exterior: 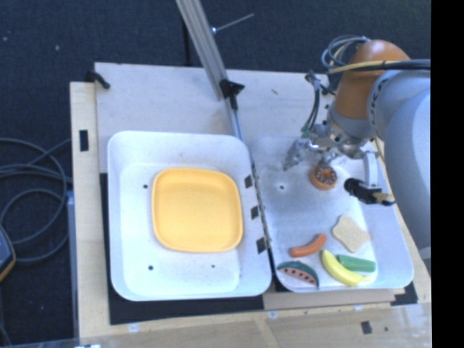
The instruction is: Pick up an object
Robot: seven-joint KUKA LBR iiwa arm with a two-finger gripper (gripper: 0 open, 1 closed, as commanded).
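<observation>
In the left bin (pixel 123 194) a yellow plate (pixel 196 209) lies flat at the middle, well apart from everything else. The right bin (pixel 290 194) carries the small things, all gathered at the lower right of the frame: a watermelon slice (pixel 299 274) at the bottom rim, a sausage (pixel 308 246) just above it, a banana (pixel 339 268) to the right with a green piece (pixel 356 264) lying against it, and a slice of bread (pixel 351 233) above those.

The gripper (pixel 323 167) hangs over the upper part of the right bin, with a small round orange-brown thing (pixel 324 177) directly under it. Whether that thing is part of the tool or a loose object I cannot tell, and whether the jaws are apart or together is not visible either, as the wrist covers them.

To do this pick well, I judge the arm should choose a piece with free space on both sides. The sausage or the bread looks best; the banana and green piece touch, so closing there risks pushing one aside.
</observation>
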